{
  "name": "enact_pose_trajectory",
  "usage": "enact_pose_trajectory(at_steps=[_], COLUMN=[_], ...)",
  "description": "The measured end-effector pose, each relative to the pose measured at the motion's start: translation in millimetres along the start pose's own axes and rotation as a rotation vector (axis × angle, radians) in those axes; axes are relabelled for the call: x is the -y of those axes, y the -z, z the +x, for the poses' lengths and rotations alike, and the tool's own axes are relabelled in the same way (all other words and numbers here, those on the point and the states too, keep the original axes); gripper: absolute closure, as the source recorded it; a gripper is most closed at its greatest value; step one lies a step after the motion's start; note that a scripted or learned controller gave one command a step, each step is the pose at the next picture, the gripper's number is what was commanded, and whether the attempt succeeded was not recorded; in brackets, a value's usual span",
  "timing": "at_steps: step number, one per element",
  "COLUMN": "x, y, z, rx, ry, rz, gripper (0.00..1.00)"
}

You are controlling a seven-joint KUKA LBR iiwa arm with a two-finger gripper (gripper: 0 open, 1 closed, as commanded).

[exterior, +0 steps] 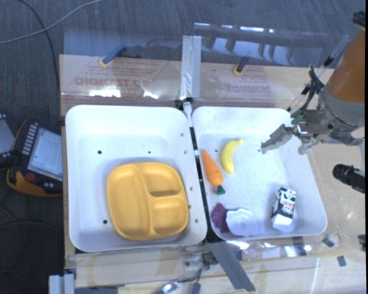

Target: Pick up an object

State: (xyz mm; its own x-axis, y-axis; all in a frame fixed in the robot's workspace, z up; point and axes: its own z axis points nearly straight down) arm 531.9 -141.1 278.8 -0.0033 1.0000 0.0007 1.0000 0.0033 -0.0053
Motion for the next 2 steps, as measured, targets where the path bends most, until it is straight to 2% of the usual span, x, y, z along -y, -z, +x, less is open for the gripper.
enact_pose_trajectory(at_steps=[1, 2], x=[-81.1, -86.9], y=[-121.1, -188.8], z=[32.5, 31.8], rx=[0.000, 0.005], ry=[0.139, 0.157], rz=[0.001, -0.013], gripper=[0.00, 0.00])
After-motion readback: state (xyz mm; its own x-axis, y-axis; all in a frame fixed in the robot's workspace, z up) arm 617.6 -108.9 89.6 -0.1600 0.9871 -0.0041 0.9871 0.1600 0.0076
